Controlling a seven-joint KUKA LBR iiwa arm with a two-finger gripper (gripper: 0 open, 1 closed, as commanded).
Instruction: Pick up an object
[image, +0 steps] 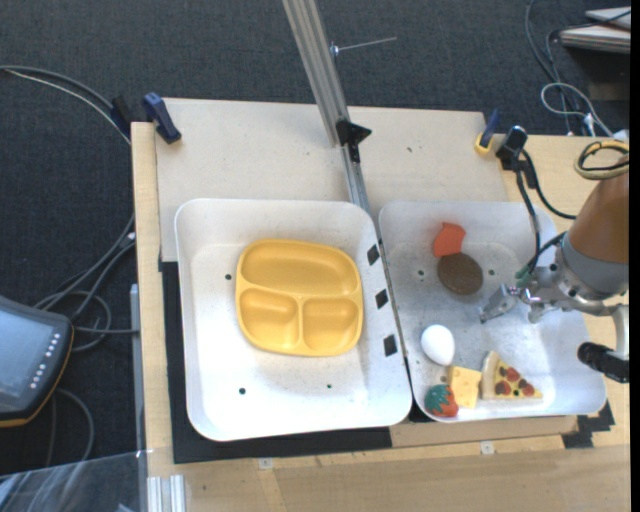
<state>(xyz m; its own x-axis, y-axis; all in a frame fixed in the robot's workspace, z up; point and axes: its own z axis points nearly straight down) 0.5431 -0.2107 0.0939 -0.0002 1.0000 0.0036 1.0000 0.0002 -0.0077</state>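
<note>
A: What is seen on the bench?

B: Two shallow white bins are set side by side on a pale board. In the left white bin (200, 300) a yellow plastic plate with three compartments (298, 296) is laid flat, roughly in the middle. In the right white bin (420, 225) several small items are scattered.

A: Which items are found there?

B: A small orange-red block (449, 239) is placed toward the far side, and a round dark brown disc (461, 274) is seen just beside it on the near side. A white egg-shaped object (437, 344) is found nearer the near edge. At the near rim a green and red toy piece (440, 400), a yellow wedge like cheese (464, 385) and a toy pizza slice with red dots (510, 381) are grouped close together, the wedge touching the pizza slice.

A: Where is the arm placed?

B: The grey arm with its orange band (606, 225) is reached in from the right, over the right bin. The two-finger gripper (497, 305) is pointed leftward, to the right of the brown disc and above the pizza slice in the view.

A: Is anything gripped?

B: Nothing is seen between the fingers. Whether they are apart or together cannot be told from this view.
</note>
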